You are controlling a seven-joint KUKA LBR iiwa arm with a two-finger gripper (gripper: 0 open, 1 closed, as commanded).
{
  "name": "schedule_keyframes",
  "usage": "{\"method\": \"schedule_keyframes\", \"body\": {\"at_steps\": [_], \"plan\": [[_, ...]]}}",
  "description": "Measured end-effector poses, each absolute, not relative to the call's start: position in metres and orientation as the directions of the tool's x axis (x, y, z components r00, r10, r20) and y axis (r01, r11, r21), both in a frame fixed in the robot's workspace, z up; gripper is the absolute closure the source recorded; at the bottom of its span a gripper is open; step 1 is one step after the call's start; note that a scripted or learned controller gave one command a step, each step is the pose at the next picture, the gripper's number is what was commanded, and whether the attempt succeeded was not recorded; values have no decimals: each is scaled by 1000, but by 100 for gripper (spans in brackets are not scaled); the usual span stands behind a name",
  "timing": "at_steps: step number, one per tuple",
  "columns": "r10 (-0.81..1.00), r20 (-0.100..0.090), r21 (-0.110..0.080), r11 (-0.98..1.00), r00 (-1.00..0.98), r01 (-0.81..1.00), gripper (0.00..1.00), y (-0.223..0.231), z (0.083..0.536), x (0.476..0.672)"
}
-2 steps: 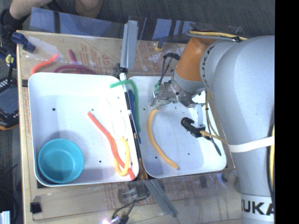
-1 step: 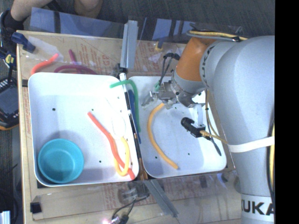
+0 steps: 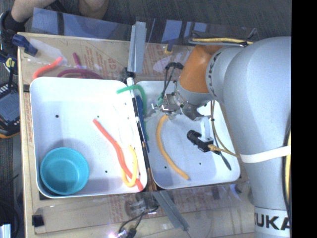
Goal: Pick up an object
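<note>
The arm (image 3: 247, 108) covers much of the right bin (image 3: 198, 182), and its gripper (image 3: 166, 108) sits at that bin's far left corner, by the divider; I cannot tell its state. A yellow-orange tube (image 3: 168, 150) curves just below it. In the left bin (image 3: 44, 108) lie a blue bowl (image 3: 64, 170) (near left corner) and an orange strip (image 3: 111, 143) meeting a yellow loop (image 3: 131, 175). A green piece (image 3: 130, 89) straddles the divider, partly hidden.
</note>
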State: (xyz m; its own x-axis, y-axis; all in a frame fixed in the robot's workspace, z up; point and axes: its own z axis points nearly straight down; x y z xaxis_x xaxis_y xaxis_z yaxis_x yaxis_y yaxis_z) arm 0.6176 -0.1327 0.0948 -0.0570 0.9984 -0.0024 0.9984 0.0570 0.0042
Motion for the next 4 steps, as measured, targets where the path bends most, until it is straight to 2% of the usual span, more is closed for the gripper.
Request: {"method": "schedule_keyframes", "body": {"at_steps": [1, 2, 3, 4], "plan": [[998, -5, 2, 62, -62, 998, 100, -133, 105, 618], [998, -5, 1, 63, -63, 998, 0, -133, 105, 618], [998, -6, 1, 67, -67, 998, 100, -132, 115, 618], [998, -6, 0, 67, -67, 998, 0, -132, 115, 618]]}}
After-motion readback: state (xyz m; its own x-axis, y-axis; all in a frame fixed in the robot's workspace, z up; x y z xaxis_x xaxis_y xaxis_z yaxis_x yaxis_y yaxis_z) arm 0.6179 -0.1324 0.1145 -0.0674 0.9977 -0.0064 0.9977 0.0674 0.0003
